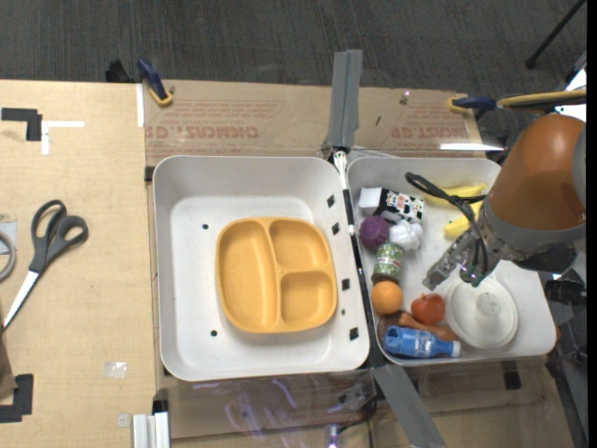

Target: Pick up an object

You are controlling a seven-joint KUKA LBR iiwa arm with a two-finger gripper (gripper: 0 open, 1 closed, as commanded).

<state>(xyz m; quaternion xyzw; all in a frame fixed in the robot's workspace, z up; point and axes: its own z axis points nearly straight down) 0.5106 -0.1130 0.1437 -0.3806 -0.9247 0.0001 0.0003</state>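
Nearest the camera, at the front edge of the right-hand white bin (534, 348): small blue plastic bottle with a white label (420, 344), lying on its side; light, stiff, smooth, best pinched across the middle of its barrel. Just behind it, touching or nearly so: small round red tomato-like toy (429, 307) and round orange ball-like fruit toy (386, 297), both light and rounded, likely to squirt out of an off-centre pinch. Further back: small green-labelled can (388, 261), purple knobbly toy (375, 231), white crumpled lump (406, 235), black-and-white printed box (404, 204), yellow banana-like piece (462, 192). To the right: white round lidded container (485, 312), broad and slick, awkward to span. Gripper (457, 267) hovering low just above and left of that container, close to the red toy; cannot tell how the jaws stand, nothing seen between them. In the left-hand bin (177, 250): yellow three-compartment plastic tray (277, 274). Mirrored lettering on the brown cardboard (233, 119) behind the bins, too reversed to read with confidence. Grey-handled scissors (42, 250) on the wooden surface (75, 343).
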